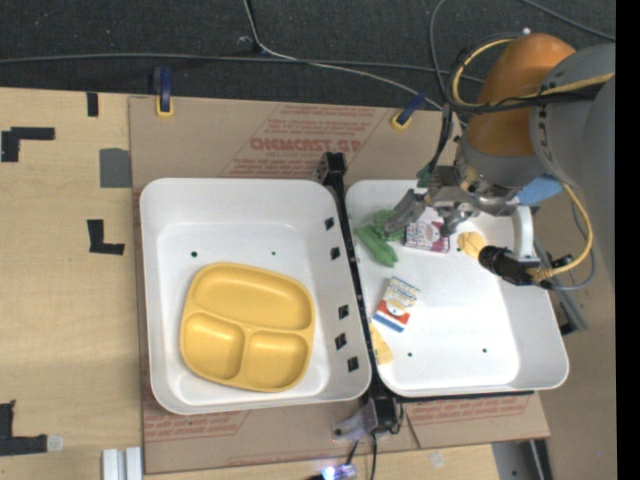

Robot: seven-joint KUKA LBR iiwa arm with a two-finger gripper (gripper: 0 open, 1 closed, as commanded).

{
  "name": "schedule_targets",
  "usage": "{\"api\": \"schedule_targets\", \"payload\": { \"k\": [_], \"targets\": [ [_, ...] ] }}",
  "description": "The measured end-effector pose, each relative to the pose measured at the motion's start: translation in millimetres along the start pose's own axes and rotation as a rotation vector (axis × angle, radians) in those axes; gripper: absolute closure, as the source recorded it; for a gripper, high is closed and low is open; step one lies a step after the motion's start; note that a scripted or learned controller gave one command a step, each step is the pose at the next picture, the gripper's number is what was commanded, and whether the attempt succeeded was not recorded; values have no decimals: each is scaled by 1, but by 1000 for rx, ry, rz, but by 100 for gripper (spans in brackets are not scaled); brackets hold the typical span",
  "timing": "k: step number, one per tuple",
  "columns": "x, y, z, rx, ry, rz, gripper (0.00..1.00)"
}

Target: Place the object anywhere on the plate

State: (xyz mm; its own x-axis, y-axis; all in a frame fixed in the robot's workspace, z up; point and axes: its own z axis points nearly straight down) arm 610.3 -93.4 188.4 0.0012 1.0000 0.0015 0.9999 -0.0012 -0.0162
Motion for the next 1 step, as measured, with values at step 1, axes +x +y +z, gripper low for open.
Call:
{"api": "schedule_targets", "payload": {
  "k": [1],
  "targets": [
    [0,3,-9,-14,-1,-3,0]
  ]
}}
